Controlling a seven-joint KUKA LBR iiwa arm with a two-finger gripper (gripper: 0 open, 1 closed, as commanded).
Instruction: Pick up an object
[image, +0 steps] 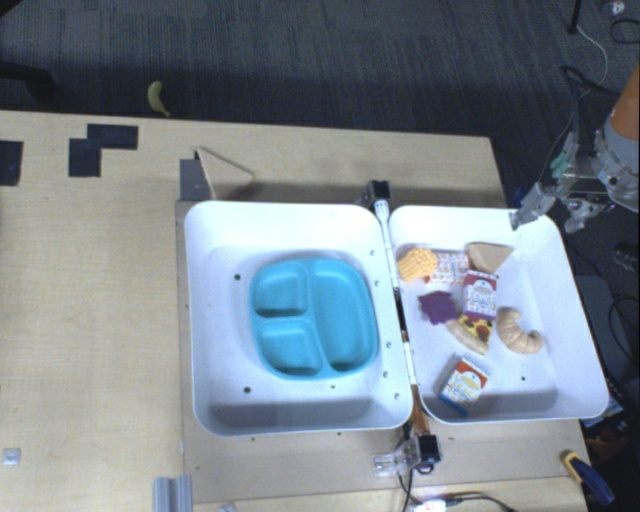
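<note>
Two shallow white bins: the left bin (215, 300) holds one blue divided tray (312, 316); the right bin (560, 300) holds seven small toy foods (480, 300). Gripper (530, 208) over its far rim, state indeterminable.

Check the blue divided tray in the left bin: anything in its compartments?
Empty. The blue tray shows three bare compartments; the food toys, like the croissant, all lie in the right bin.
</note>
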